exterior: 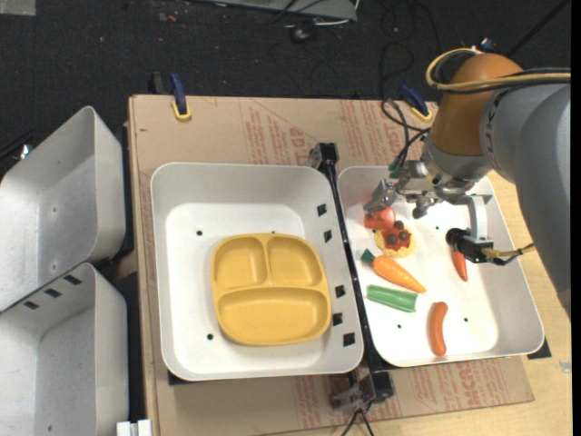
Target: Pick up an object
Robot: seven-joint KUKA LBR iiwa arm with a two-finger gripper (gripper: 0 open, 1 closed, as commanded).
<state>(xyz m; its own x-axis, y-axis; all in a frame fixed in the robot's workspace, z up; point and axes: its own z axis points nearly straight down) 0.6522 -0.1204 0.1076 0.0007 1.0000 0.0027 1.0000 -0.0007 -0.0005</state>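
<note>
Here we see the claw hanging low over the right bin, just above a red tomato-like toy beside a carrot, seemingly poised for picking, though we cannot tell how wide it stands.

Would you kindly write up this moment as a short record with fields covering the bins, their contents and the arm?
left bin: holds a yellow divided plate
right bin: holds toy foods
foods: carrot, green pod, sausage, red chili, red tomato-like piece, small red and yellow piece
arm: reaches in from the right, over the right bin's far end
gripper: just above the tomato-like piece; grasp cannot be judged
task state: nothing visibly lifted yet
</note>
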